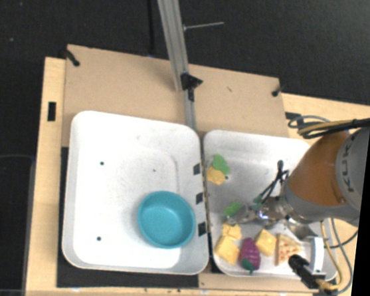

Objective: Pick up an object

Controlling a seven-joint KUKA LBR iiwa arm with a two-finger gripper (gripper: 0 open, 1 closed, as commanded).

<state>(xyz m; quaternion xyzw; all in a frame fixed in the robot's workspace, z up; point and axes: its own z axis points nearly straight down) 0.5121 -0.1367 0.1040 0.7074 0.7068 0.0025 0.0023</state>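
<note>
Right bin (252,149), near wall: the pickable items are bunched in the near corner, which suits a picker poorly. Two yellow cheese-like blocks (229,244) lie stacked or touching by the divider, a purple grape-like toy (250,252) just beside them, another yellow block (266,242) next along, and a pizza-slice toy (286,247) nearest the right wall. All sit close to the near rim, so any approach from that side is cramped by the wall.

Mid bin: the gripper (257,213) hangs low over the floor of the bin, just above the cluster and beside a small green piece (232,210). Its state cannot be told; the wrist and cabling hide the working end, and nothing can be confirmed as held. In my judgement the arm is placed for a descent on the green piece or the block below it.

Further back: a green-and-yellow toy (217,169) rests against the divider, apart from the rest, with bare floor on its right side. This is the item with the most room around it.

Left bin (93,133): a blue bowl (165,218) sits toward the near right corner, well apart from the other walls, with open floor behind
</note>
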